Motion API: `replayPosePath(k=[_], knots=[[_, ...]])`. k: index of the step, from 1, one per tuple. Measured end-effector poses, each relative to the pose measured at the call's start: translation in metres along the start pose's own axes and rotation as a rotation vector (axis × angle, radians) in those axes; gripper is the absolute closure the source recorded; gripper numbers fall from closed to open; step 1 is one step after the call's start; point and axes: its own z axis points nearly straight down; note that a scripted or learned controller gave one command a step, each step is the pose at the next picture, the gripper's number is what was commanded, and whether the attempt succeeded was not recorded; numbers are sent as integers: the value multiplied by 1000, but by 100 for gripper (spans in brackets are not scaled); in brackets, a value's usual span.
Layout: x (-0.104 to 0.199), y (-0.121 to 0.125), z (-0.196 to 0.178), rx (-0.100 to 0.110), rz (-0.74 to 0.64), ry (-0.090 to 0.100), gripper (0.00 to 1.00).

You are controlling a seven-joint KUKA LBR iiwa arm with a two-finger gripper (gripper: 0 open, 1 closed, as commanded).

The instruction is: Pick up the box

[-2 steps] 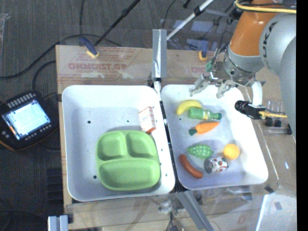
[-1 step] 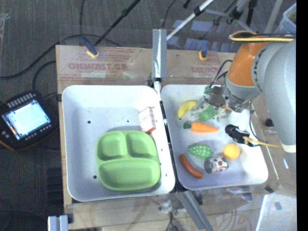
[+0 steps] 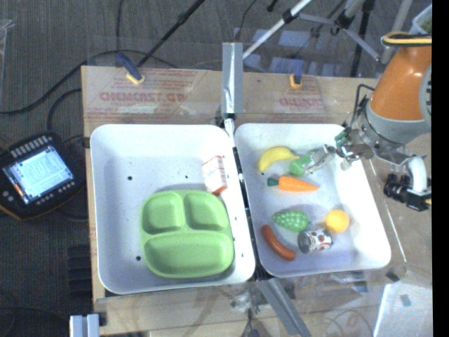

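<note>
Sitting in the left bin beside the green tray, long axis running away from the camera (upright or leaning, hard to say): the box, well left of the gripper hovering over the right bin.

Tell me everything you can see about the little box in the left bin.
The small white and orange-red cardboard box looks like a little food carton with print too small to read. It sits in the left white bin, close to that bin's right wall, just above the green divided plastic tray. Its lower end seems to meet the tray's upper right corner. It is tilted slightly. Nothing grips it.
</note>
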Motion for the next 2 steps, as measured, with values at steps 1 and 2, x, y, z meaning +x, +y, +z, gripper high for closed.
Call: replayPosePath(k=[1, 2], knots=[[-13, 53, 97, -1, 33, 1, 0], [30, -19, 48, 1, -17, 1, 0]])
